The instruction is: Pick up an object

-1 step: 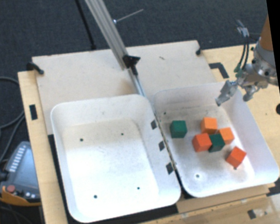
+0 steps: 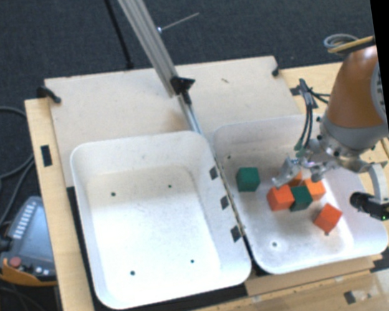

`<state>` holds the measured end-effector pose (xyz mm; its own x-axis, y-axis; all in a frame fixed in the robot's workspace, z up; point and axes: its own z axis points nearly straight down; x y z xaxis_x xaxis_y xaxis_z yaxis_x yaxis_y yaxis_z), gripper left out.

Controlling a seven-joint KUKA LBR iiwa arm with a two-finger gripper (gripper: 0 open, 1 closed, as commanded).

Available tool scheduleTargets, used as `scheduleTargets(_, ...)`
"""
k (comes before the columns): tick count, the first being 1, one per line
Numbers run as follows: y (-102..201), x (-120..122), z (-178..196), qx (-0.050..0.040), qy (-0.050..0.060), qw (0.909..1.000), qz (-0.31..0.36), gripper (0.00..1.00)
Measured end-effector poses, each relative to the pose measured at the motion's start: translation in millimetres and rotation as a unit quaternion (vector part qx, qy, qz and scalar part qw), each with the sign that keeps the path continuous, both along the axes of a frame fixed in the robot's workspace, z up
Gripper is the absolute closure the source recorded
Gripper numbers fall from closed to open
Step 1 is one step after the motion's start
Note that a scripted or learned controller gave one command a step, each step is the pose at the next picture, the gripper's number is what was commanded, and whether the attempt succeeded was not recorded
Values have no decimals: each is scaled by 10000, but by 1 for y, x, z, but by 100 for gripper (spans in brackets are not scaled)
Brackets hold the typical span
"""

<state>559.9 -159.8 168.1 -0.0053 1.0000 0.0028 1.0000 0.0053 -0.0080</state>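
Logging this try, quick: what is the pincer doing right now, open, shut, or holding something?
Pincer: cannot be told; it sits low over the cluster of blocks in the right bin.

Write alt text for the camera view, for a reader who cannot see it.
A grey robot arm with an orange band reaches from the right, its two-finger gripper low over a cluster of orange and green cubes in the right shallow white bin. One green cube sits apart beside the left white bin.
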Motion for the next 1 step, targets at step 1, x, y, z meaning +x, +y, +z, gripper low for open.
scheduleTargets(1,40,-7,-49,-27,-62,10000,-29,0)
